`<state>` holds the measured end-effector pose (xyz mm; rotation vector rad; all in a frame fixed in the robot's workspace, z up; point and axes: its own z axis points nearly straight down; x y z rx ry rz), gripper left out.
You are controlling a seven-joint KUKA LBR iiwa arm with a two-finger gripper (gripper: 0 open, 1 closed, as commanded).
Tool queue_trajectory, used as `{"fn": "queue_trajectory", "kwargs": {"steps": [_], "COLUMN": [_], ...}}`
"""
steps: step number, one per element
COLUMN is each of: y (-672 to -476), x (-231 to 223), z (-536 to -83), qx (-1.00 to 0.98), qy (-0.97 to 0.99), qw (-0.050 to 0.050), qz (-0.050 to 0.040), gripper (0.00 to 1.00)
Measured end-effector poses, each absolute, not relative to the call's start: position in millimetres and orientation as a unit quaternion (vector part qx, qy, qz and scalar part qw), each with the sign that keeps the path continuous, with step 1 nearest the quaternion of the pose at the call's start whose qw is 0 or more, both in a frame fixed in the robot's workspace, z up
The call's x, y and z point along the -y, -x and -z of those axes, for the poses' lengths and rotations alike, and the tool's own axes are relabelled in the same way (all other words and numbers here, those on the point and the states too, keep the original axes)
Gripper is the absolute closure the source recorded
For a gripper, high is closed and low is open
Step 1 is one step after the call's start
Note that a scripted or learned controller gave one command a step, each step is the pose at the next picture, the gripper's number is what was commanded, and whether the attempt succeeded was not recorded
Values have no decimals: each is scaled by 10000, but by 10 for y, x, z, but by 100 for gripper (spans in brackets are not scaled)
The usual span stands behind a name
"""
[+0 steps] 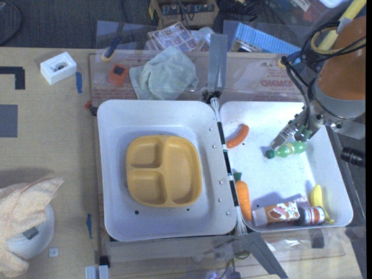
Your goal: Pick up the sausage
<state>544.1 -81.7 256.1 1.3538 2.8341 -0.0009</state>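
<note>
Toward the far left corner of the right-hand shallow white plastic bin (325,156), close beside the divider, lies the small curved orange-red sausage (237,136), smooth and slightly glossy, resting loose on the flat floor with open space about it, so it looks reachable from above. To its right, well apart from it, the grey arm's gripper (289,135) hangs low over the bin, just beside a green plastic toy vegetable (287,150); whether the jaws are spread or pressed together I cannot tell, and nothing is seen between them. Along the near wall lie a tapered orange toy carrot (243,199), a brown-and-white labelled bottle on its side (289,214) and a small yellow banana-shaped toy (318,197). The left-hand white bin (110,156) holds a yellow compartmented plastic plate (164,171), matte and rounded. Beyond the bins, a crumpled pale green cloth (165,72) sits on the worktop.
</note>
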Motion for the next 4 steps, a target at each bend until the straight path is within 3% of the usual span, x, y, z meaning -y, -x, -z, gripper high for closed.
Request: {"fn": "queue_trajectory", "kwargs": {"steps": [1,2,3,4], "y": [-5492,-5043,-4795,-4908], "x": [1766,1750,1314,868], "z": [-2295,-2390,-2263,-2268], "qx": [-9122,-9196,-9542,-9741], "qy": [-4097,-3929,-2992,-2260], "qw": [12,-17,-14,-7], "qz": [4,1,-3,-3], "gripper": [100,100,100,100]}}
